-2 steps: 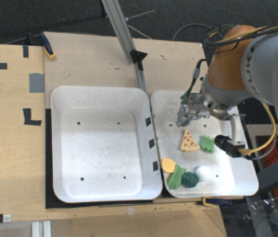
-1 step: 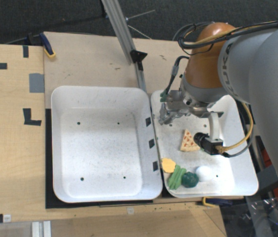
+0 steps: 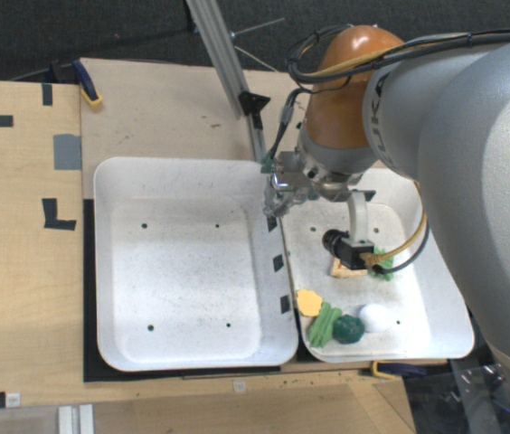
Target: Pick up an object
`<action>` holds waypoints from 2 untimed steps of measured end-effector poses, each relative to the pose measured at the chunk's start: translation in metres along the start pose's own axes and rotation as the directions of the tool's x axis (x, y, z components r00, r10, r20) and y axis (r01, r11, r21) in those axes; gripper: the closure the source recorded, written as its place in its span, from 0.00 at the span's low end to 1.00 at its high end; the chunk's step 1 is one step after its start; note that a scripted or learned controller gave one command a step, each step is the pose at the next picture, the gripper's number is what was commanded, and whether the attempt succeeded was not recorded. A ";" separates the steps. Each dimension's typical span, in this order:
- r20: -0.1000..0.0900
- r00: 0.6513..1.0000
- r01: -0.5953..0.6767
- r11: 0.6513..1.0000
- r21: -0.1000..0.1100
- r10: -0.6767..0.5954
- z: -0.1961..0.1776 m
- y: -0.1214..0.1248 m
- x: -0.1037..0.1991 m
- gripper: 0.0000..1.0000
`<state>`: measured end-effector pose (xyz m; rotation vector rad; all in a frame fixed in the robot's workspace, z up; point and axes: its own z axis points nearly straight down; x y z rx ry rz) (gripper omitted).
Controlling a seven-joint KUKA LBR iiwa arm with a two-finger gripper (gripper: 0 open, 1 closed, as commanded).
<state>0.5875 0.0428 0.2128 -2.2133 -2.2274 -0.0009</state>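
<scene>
Gripper [image 3: 273,208]: positioned over the divide where the two bins meet, at the far half of that divide. The grey arm [image 3: 472,152] with its orange band [image 3: 345,89] enters from the view's right and covers much of the right bin's far end. Whether the gripper is set wide or narrow cannot be told from this angle. Nothing is seen held in it.

Left bin [image 3: 183,269]: lies directly to the view's left of the gripper; white floor with dark speckling.

Right bin [image 3: 422,319]: lies to the view's right of the gripper. The candidate objects are grouped in its near corner, well apart from the gripper, toward the bench's front edge and slightly to the view's right:
- yellow piece [image 3: 307,302], nearest the gripper, close beside the bin's left wall;
- light green strip [image 3: 324,325], just past the yellow piece and touching it;
- dark green lump [image 3: 348,330], against the strip's right side;
- white ball [image 3: 374,316], just right of the lump.

A small green scrap [image 3: 384,273] lies farther to the view's right of the gripper, apart from the group.

An aluminium rail [image 3: 221,52] slants up beyond the gripper.
</scene>
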 end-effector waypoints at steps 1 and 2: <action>0.000 1.000 0.000 1.000 -0.001 0.000 -0.014 0.014 0.045 1.00; 0.003 1.000 -0.004 1.000 0.001 0.004 -0.014 0.013 0.041 0.00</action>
